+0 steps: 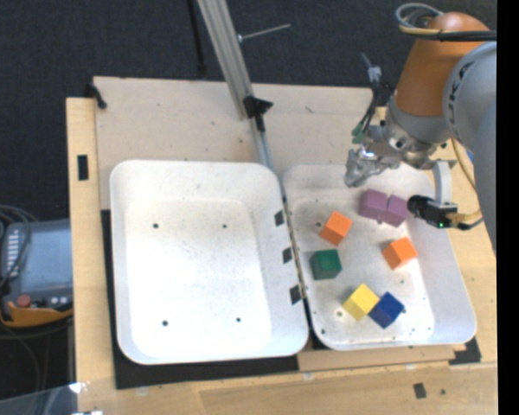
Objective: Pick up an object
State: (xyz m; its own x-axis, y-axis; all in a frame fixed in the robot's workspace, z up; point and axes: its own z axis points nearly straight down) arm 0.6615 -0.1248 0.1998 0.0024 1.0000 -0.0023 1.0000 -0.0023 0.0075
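Note:
In the right bin [441,318] lie several small blocks: a purple block [383,206], an orange cube [336,227], a second orange cube [400,252], a green cube [325,264], a yellow cube [361,302] and a blue cube [386,309] touching it. My gripper [356,175] hangs over the bin's far edge, just up and left of the purple block. Nothing shows between its fingers, and their spread is too small to make out.
The left bin [199,258] sits beside the right one. A slanted metal rail [229,54] runs from the top down to the gap between the bins. The wooden bench [173,115] extends behind both bins.

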